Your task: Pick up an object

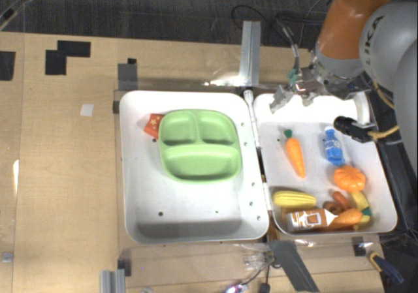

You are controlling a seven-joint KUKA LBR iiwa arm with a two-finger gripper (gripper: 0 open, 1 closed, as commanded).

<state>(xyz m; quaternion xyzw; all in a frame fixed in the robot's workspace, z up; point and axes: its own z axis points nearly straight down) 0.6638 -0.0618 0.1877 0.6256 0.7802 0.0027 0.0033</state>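
Note:
My gripper (290,92) hangs over the far left corner of the right bin (385,210), open, with nothing between its fingers. Below it in that bin lie an orange carrot (295,156) and a small blue bottle (333,146), both apart from the gripper. Further toward the front sit an orange pepper (349,179), a yellow corn cob (293,199) and a brown and white carton (309,219). A small brown sausage (336,205) and another orange piece (349,218) crowd the front right corner.
The left bin (189,223) holds a green divided plate (199,143) with a red packet (152,126) at its far left edge. A metal post (250,53) stands behind the wall between the bins. Cables trail behind the arm.

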